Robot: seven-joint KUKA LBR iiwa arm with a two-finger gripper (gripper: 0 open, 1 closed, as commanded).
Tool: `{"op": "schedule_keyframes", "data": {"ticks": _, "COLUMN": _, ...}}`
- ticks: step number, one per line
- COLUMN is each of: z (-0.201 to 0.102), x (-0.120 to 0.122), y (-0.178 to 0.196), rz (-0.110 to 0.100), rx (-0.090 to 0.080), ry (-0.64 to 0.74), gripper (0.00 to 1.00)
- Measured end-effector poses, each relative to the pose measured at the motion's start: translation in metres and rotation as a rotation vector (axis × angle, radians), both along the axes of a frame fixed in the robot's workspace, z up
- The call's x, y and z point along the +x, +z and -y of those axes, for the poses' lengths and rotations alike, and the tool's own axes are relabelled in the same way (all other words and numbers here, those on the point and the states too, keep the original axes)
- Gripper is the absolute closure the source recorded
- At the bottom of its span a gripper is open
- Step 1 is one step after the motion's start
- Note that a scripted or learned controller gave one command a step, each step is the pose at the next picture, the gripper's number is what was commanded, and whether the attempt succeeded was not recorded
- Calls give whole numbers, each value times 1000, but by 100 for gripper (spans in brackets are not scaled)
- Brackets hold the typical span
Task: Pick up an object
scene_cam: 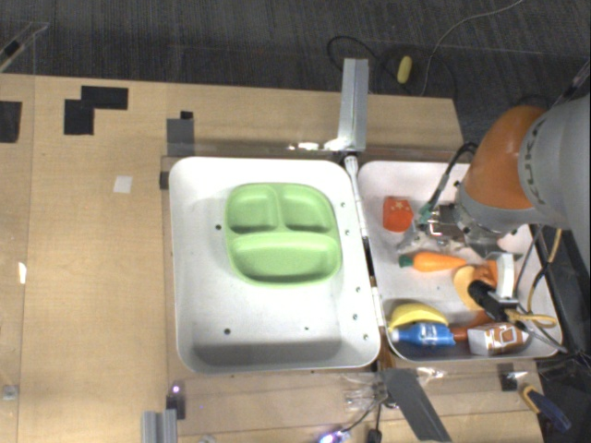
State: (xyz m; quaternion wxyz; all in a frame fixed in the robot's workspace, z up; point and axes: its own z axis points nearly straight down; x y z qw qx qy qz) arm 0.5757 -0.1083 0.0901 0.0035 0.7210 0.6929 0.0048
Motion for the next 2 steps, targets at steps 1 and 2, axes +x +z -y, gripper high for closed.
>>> {"op": "schedule_keyframes", "data": {"ticks": 1, "z": 5, "x": -23, "y": 1, "rz": 4, "rx": -2, "ry": 96, "gripper": 0}}
{"op": "schedule_keyframes", "data": {"ticks": 2, "z": -22, "x": 66, "y": -1, "rz": -2, "rx": -1, "ry": 145, "gripper": 0}}
